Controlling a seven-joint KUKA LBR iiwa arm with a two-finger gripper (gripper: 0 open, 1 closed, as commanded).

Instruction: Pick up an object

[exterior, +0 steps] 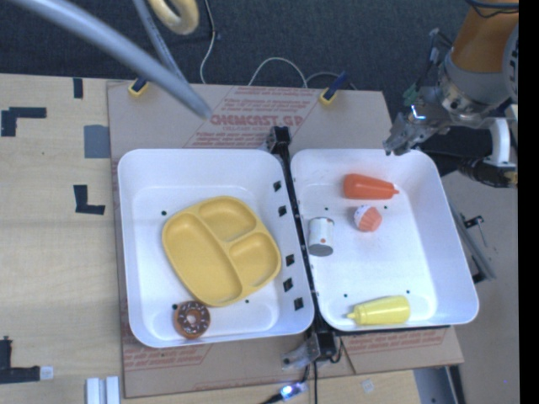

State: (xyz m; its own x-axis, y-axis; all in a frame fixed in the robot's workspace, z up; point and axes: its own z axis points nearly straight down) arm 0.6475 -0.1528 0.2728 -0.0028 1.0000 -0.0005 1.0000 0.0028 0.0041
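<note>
Two white bins (135,225) | cardboard sheet (253,112) | wooden bench (50,251) | dark carpet (337,23)

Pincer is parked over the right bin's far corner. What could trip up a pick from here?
The pincer hangs near the right bin's rim, so descending there may clip it. The orange carrot and small round piece lie close together; a grasp might nudge one. The yellow bottle hugs the near wall, leaving little clearance.
</note>
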